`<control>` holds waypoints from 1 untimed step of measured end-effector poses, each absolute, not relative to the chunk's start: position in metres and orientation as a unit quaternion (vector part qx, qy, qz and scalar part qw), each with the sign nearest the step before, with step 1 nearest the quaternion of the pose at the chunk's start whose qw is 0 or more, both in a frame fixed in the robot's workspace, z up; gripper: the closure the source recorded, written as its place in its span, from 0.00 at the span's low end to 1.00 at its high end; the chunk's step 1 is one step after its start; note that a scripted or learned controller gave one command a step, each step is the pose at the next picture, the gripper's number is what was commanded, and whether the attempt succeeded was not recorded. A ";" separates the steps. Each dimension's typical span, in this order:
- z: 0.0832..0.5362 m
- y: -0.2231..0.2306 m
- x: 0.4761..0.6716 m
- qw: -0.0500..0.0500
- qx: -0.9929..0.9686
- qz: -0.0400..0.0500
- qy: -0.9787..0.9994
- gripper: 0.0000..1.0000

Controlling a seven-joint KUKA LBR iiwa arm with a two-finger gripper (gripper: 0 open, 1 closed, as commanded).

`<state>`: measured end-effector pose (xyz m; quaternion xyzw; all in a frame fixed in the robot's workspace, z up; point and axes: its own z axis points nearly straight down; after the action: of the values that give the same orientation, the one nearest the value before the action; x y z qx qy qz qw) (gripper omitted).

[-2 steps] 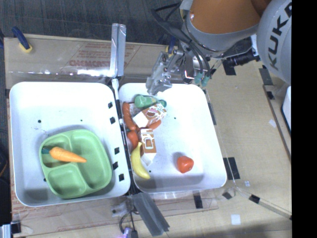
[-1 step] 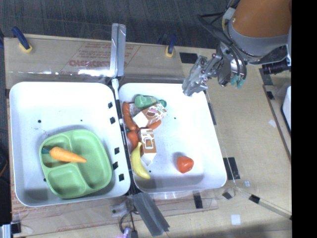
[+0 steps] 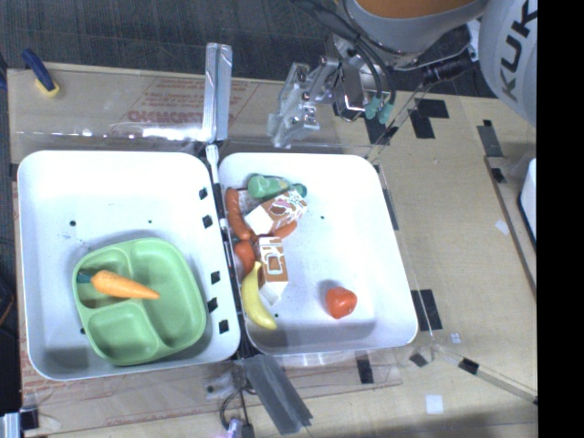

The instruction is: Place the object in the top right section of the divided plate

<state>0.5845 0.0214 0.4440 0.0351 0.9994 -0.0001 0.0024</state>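
Overhead slanted view of the tabletop [image 3: 456,245] carrying two shallow white bins side by side. Left bin [image 3: 55,190]: a green divided plate [image 3: 187,322] lies toward the near side, rotated somewhat against the bin walls. The carrot [image 3: 126,286] lies across the plate's upper part, its long axis close to horizontal with a slight downward slope to the right; the blunt end with a dark green stub points left, the tapered tip points right, reaching the ridge between compartments. Which compartment it counts as occupying cannot be told with certainty.

Right bin [image 3: 365,208]: a cluster of items lies against the left wall, including a green piece [image 3: 265,186], a small printed carton [image 3: 286,209], a sausage-like red item [image 3: 236,213], a second small box [image 3: 273,261] and a banana [image 3: 255,301] with its long axis running near to far. A red strawberry-like item [image 3: 339,302] lies apart from them, toward the near right.

The gripper [image 3: 294,117] hangs beyond the far edge of the right bin, over the tabletop, well apart from the carrot; whether the jaws stand apart or together cannot be told
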 end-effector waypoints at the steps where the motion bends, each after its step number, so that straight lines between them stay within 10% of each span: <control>1: 0.443 -0.036 0.644 0.002 0.031 -0.001 1.000 1.00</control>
<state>0.6440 -0.0358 0.4431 0.0314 0.9995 -0.0007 0.0017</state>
